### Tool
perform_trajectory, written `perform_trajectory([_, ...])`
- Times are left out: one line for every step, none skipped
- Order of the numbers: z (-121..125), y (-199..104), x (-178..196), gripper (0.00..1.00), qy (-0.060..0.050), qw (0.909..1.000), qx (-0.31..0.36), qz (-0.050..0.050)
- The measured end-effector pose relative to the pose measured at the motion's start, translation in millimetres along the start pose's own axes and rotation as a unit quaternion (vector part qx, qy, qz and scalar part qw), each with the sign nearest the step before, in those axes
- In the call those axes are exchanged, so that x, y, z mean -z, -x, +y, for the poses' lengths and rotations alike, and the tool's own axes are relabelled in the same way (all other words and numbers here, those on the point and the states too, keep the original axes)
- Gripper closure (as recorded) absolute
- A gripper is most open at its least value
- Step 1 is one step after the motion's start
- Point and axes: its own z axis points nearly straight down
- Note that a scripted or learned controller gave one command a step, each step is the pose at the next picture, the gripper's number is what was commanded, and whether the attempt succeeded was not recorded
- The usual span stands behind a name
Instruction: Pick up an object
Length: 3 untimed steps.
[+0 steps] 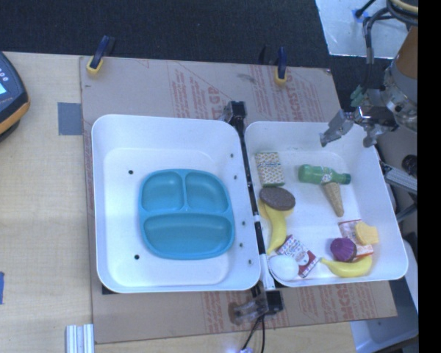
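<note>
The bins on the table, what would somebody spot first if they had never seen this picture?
Probably the big blue divided plate, lying alone in the left bin. Next, the jumble of toy food in the right bin: a green bottle and ice cream cone near the middle, a banana and purple ball at the front corner. The gripper hangs open above that bin's far right corner, holding nothing.

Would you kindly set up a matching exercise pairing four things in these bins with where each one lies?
Things:
1. blue plate
2. green bottle
3. ice cream cone
4. purple ball

Places:
A. just below the green bottle
B. right bin, upper middle
C. middle of the left bin
D. right bin, lower right, above a banana

Pairs: 1-C, 2-B, 3-A, 4-D
</note>
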Motion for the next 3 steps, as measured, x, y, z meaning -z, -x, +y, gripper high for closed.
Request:
perform_trajectory([-53,-80,-91,0.00,-0.007,1.0000,0.003,0.003])
perform_trajectory([-74,-95,-86,0.00,-0.002,1.0000,0.001,0.001])
perform_trajectory([-81,-100,-86,0.00,-0.002,1.0000,0.000,0.001])
